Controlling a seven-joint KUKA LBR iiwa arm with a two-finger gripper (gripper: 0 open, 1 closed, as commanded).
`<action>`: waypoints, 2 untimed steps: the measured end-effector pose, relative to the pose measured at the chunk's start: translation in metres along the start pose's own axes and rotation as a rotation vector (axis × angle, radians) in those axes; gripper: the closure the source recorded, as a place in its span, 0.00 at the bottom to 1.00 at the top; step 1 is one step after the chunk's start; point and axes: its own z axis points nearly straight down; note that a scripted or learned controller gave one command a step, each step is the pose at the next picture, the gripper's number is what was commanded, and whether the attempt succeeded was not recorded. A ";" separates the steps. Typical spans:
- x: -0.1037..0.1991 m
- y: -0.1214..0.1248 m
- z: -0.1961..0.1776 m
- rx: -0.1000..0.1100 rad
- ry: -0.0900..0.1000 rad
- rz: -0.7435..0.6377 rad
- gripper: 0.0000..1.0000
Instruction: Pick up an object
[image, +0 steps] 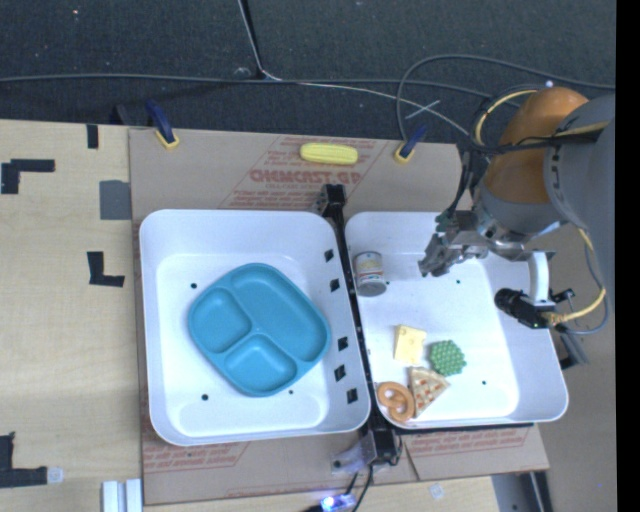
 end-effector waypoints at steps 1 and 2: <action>0.003 0.007 -0.045 0.001 0.000 0.000 1.00; -0.004 0.009 -0.106 -0.001 -0.001 0.000 1.00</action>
